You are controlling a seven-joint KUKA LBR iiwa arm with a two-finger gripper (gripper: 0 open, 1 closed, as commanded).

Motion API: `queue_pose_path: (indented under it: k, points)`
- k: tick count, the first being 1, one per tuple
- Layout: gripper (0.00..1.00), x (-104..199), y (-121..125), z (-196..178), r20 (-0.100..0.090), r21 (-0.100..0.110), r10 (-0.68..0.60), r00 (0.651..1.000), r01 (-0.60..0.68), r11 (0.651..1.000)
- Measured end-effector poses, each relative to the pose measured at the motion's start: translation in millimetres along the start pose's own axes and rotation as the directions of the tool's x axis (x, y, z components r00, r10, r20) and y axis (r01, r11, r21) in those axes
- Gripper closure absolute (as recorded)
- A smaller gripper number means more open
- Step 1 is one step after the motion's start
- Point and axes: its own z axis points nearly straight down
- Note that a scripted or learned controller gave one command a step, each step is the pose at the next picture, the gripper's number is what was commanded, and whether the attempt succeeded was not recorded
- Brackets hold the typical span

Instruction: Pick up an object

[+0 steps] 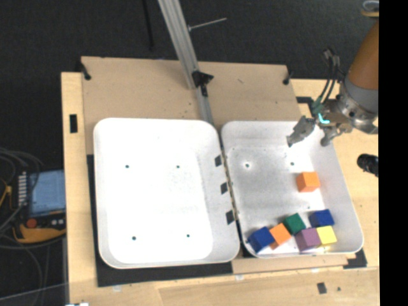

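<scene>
The right bin (255, 190) holds several small cubes. An orange cube (308, 182) lies alone near the bin's right side. Along the front edge cluster a blue cube (261, 238), an orange cube (280, 233), a green cube (294, 223), a purple cube (308, 238), a yellow cube (327, 235) and a second blue cube (322, 218). My gripper (313, 133) hangs over the bin's back right corner, open, with nothing between its fingers. It is well behind the lone orange cube.
The left bin (159, 190) lies beside the right one. A slanted metal pole (182, 40) rises from behind the bins. Cables and a blue box (48, 193) sit off the bench at left. The arm (364, 75) enters from the right.
</scene>
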Motion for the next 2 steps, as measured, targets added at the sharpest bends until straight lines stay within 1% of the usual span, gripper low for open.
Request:
queue_pose_path:
  k: [1, 2]
  points:
    - [0.00, -0.1, 0.7, -2.4, 0.001, -0.004, -0.001, 1.000, 0.001, 1.000]
    - [0.00, -3.5, 10.4, 48.7, 0.004, 0.000, 0.003, 1.000, -0.003, 1.000]
